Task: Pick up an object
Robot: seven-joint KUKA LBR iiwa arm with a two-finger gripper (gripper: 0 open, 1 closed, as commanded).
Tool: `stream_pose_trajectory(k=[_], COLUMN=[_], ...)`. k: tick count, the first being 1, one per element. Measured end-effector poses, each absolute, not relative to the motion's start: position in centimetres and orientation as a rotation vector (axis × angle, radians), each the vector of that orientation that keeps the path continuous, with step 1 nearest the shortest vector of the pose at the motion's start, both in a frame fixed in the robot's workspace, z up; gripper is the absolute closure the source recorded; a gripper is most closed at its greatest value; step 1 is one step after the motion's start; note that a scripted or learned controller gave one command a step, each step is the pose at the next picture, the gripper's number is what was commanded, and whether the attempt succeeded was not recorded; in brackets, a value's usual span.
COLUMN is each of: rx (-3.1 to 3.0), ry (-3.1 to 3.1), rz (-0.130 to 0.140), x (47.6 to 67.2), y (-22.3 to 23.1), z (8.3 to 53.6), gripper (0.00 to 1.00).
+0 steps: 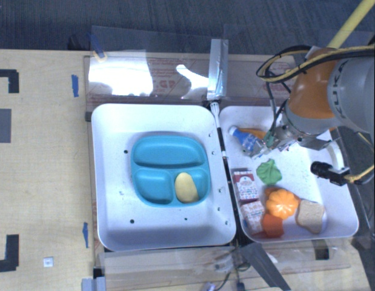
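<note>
My gripper (pixel 264 145) reaches down into the upper part of the right bin (pixel 348 206), under the grey arm with its orange band (pixel 311 93). It sits just right of a small blue and orange item (pixel 243 134) lying near the bin's top left corner, and seems to touch it. A green leafy toy (pixel 269 171) lies just below the gripper. Lower in the bin are an orange round fruit (pixel 281 202), a red block (pixel 272 225), a tan bread piece (pixel 310 216) and two small red and white boxes (pixel 244 184).
The left bin (pixel 108 162) holds a blue divided tray (pixel 166 162) with a yellow oval item (pixel 186 187) in its lower right compartment. Cables loop above the arm at the upper right. A clear panel stands behind the bins.
</note>
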State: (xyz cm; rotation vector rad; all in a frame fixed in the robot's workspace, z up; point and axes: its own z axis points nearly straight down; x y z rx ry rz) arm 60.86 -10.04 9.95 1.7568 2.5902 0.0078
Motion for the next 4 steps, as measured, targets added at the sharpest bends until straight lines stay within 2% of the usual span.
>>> stream_pose_trajectory(k=[1, 2, 3, 4], rx=[2.019, 2.121, 2.396, 2.391], ry=[2.411, 2.327, 2.023, 2.025], rz=[-0.009, -0.025, 0.005, 0.005], x=[66.3, 66.3, 62.6, 62.7], y=[-3.7, -3.3, -7.9, -7.8], z=[22.2, 21.8, 28.9, 29.9], gripper=[1.00, 1.00, 1.00, 1.00])
